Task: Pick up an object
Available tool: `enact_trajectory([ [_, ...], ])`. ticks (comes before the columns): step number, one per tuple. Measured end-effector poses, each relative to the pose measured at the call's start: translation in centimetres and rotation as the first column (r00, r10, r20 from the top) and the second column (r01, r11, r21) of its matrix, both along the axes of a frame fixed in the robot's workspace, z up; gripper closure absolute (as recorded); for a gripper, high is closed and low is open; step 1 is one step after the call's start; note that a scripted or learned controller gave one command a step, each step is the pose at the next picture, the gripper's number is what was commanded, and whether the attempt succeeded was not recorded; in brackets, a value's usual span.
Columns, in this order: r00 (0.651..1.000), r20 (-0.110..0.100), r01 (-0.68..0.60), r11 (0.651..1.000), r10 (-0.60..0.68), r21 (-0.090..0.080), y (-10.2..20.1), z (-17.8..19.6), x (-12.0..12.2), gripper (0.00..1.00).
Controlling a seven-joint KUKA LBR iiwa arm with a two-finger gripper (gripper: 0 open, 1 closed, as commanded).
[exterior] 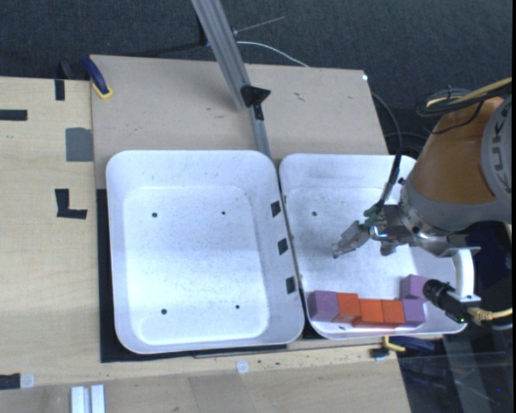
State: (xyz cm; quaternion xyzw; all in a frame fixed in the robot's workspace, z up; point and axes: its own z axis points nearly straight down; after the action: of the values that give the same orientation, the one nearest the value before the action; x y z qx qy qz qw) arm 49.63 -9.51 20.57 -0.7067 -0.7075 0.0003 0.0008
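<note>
Closest to the lens, at 3 o'clock: grey robot arm with a broad orange band [456,157], reaching in from the right edge and sloping down toward the bench. At its tip, dark two-finger gripper [342,246], pointing toward 8 o'clock, poised over the bare speckled floor near the middle of the right shallow white plastic bin [327,172]. Too small and blurred to tell whether jaws wide or narrow. Along that bin's 6 o'clock wall, row of small blocks lying side by side and touching: purple cube-shaped block [325,304] at the 9 o'clock end, orange cube-shaped block [348,307] just beside it, longer orange block [384,313] next, then pair of purple blocks [414,299] at the 3 o'clock end, one just toward 12 o'clock of the other. Whole row apart from the gripper, off toward its 5 o'clock. Directly at 9 o'clock of the right bin, rims touching: left shallow white plastic bin [120,231], floor speckled with a few dark dots. Three small black tabs [282,246] down the shared edge. From 12 o'clock, slanting silver metal bar [224,37] running down to where the two bins meet. Under both bins, pale wooden board [172,101], with blue and yellow clamp [97,77] at its 11 o'clock corner and second blue and yellow clamp [406,344] at 5 o'clock. Toward 9 o'clock, black tape pieces [64,203] stuck on the wood.
</note>
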Motion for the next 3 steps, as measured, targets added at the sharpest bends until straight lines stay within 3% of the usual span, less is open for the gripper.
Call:
enact_trajectory([
  [1,1.0,-0.002,-0.009,1.0,0.009,0.003,10.5,-1.5,1.4,0.0],
  [2,1.0,0.006,0.01,1.0,-0.01,-0.013,14.8,-5.3,3.6,0.0],
  [3,1.0,0.01,0.02,1.0,-0.02,-0.024,15.4,-6.0,2.9,0.0],
])
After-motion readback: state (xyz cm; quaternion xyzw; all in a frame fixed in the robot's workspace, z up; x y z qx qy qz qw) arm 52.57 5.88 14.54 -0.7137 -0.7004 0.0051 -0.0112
